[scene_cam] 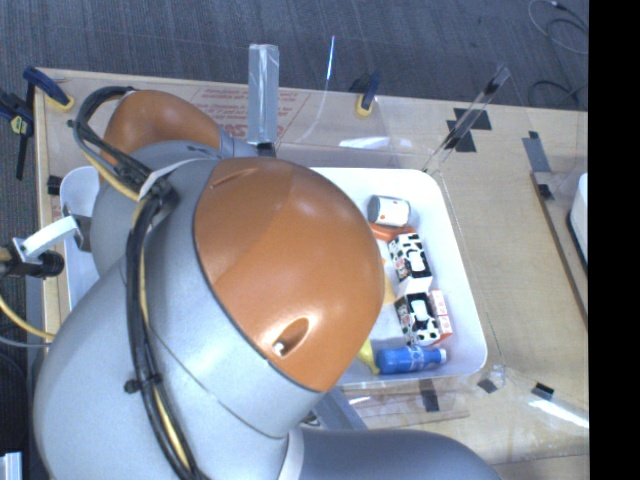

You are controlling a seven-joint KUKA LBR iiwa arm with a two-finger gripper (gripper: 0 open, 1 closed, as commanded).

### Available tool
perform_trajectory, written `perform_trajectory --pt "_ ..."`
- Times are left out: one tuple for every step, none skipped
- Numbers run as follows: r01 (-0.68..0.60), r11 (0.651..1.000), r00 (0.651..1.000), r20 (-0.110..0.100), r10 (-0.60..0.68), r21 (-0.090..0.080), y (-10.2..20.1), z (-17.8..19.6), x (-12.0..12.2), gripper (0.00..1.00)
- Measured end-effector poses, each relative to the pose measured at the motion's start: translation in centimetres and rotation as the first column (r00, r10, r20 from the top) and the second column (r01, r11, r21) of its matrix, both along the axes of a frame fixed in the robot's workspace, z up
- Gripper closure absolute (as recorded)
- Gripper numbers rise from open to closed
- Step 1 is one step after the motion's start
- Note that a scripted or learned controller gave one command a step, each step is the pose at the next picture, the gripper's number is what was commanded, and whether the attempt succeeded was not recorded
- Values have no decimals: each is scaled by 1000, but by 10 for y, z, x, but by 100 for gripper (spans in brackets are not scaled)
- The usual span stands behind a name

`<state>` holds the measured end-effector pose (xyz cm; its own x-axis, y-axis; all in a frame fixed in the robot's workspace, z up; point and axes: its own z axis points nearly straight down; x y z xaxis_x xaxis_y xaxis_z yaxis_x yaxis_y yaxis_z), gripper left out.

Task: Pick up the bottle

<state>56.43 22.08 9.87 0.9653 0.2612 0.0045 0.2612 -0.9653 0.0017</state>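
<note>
Arm w/ its orange dome blocks most of the left side, so the gripper's state — can't tell. Right of it, white bin holds a grey-white obj up top, then two patterned boxes. Blue bottle lies on its side at the bin's near edge.

The large grey robot arm with smooth rounded metal casing has a glossy orange dome-shaped cap on its big joint, and this cap has 1 small oval hole low on its surface. A second orange rounded cap sits behind it. Black cables with a yellow wire run along the grey casing.
</note>
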Motion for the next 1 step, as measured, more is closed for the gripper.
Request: perform_trajectory --pt "-7 1000 1000 1 7 -2 0 8 2 100"
